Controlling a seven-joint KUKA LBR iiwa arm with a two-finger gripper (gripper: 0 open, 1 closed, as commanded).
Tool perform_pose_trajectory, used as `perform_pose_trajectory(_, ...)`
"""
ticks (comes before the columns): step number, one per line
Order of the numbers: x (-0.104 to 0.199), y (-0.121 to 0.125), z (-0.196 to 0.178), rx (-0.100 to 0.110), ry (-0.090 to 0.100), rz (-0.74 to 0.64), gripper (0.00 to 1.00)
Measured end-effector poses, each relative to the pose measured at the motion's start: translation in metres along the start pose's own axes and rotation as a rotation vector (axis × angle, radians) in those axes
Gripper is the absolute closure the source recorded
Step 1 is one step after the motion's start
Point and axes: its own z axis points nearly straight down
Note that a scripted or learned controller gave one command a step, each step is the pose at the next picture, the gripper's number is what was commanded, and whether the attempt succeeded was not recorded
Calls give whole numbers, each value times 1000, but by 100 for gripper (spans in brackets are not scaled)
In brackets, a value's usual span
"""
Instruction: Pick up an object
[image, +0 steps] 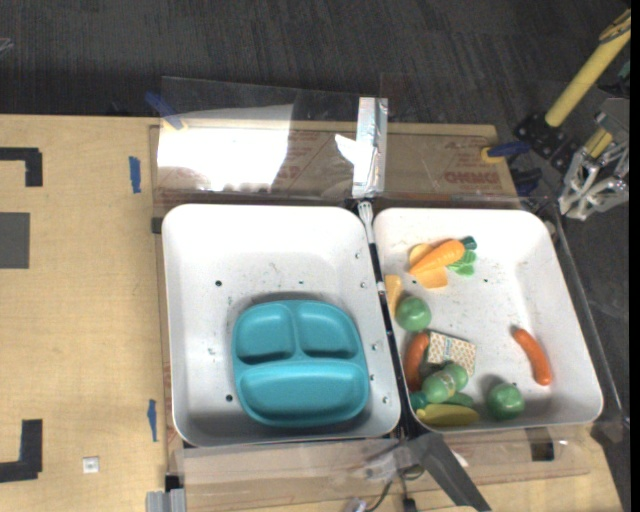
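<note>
The right bin (560, 300) holds several toy foods. An orange carrot with a green top (440, 255) lies at its back left. In front of the carrot sits a green round piece (413, 314). Along the left wall lie a red-orange pepper (416, 358) and a small patterned packet (451, 350). A green vegetable (443, 382), a yellow banana (447, 415) and a green apple (506, 400) crowd the front edge. A red-orange sausage shape (532, 355) lies alone at the right.
The left bin (200, 250) holds a teal divided plate (298, 362) at its front. A clear plastic sheet (260, 150) lies behind the bins. A yellow-handled tool (588, 70) and metal hardware (592, 185) sit off the bench at the upper right.
</note>
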Motion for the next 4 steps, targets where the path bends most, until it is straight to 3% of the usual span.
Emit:
perform_pose_trajectory(2, -15, -12, 3, 0, -1, -439, 100)
perform_pose_trajectory(3, -15, -12, 6, -3, 0, -567, 100)
perform_pose_trajectory(4, -15, -11, 20, -8, 0, -876, 100)
